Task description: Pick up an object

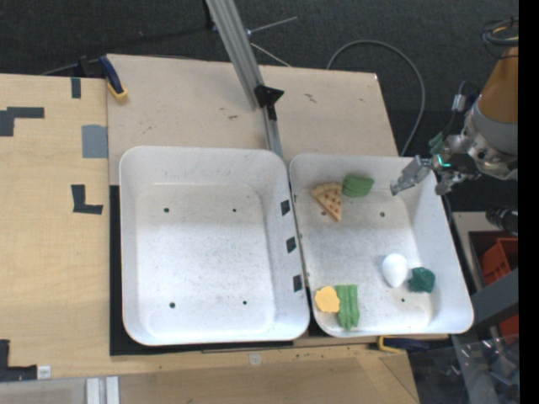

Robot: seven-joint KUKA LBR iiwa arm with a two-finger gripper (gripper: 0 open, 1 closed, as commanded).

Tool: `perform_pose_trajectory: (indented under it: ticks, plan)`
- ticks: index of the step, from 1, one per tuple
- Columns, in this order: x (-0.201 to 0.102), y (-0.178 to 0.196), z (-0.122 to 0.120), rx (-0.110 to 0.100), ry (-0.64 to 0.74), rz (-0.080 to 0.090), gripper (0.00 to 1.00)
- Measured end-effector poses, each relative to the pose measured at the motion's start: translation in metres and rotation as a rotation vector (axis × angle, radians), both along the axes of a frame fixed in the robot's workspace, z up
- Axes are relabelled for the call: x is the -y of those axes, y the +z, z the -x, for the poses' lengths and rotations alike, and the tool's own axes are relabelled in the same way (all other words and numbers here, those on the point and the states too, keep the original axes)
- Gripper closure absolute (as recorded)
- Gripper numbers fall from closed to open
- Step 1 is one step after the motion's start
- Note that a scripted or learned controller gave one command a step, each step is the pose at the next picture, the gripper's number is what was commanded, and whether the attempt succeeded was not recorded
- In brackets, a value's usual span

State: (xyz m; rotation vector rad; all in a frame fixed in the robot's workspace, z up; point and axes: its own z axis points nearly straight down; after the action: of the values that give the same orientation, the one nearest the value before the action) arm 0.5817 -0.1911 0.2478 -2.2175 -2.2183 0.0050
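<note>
The right bin (438,225) holds several small objects. A tan waffle-like wedge (328,200) and a green lump (358,185) lie near its far side. At the near right sit a white egg-shaped piece (394,268) and a dark green piece (421,279). A yellow round piece (327,299) touches a light green ribbed piece (348,305) at the near left corner. My gripper (424,182) hangs over the bin's far right rim, open, with nothing between its fingers. It is to the right of the green lump and apart from it.
The left bin (135,225) stands beside the right one, with black clips along the shared rims. A slanted metal rail (240,45) crosses above the far edge. A cable (396,57) loops on the bench behind the right bin.
</note>
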Motion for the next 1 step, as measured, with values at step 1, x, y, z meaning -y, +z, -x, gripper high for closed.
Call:
perform_pose_trajectory:
  ticks: [1]
  plan:
    - [-0.0001, 0.0029, -0.0009, 0.005, 0.001, 0.001, 0.00]
